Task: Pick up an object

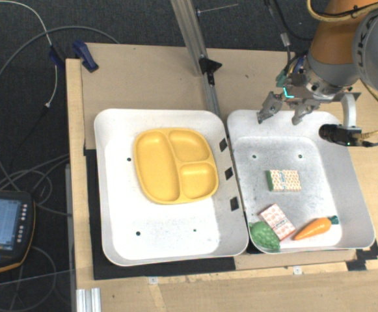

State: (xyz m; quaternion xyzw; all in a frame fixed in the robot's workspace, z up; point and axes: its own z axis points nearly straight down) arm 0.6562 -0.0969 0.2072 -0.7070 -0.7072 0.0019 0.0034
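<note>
The yellow divided plate (175, 164) lies in the left bin (110, 174), out of play for now. In the right bin (351, 194), a patterned sponge-like block (284, 180) sits near the centre, apart from the rest, so it looks the easiest pick. At about five o'clock from it, crowded along the near wall, lie a green item (265, 236), a small red-and-white packet (277, 221) touching it, and a toy carrot (314, 228). The gripper (285, 110) hovers at twelve o'clock over the bin's far rim, fingers spread apart and holding nothing.
</note>
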